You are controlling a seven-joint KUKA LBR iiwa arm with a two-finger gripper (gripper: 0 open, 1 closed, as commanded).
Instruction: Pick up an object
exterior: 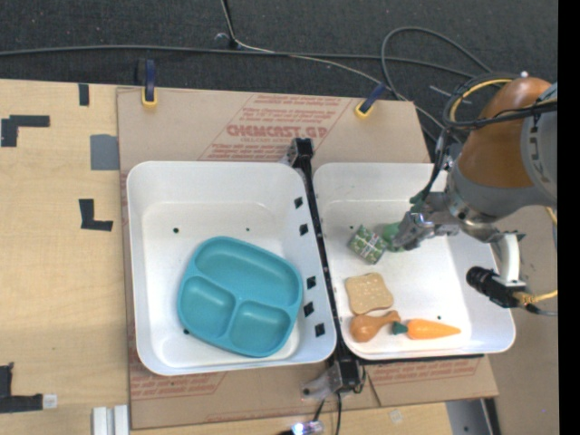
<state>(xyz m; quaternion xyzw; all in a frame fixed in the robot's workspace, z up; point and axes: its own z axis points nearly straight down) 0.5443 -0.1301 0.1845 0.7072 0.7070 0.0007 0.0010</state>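
Observation:
In the right bin (471, 338), a small green patterned block (366, 243) lies near the middle left. Below it sits a slice of toast (368, 292), then a brown drumstick (369, 325) and an orange carrot (428, 330) along the front wall. My gripper (405, 236) reaches in from the right and hangs low just to the right of the green block, close to it. Something green shows at its tip, and I cannot make out whether that is part of the block.
The left bin (145, 198) holds a teal divided plate (239, 295). A black divider (313, 243) runs between the bins. Cables (426, 43) loop over the dark floor behind, and the arm's orange band (503, 143) hangs over the right bin's right side.

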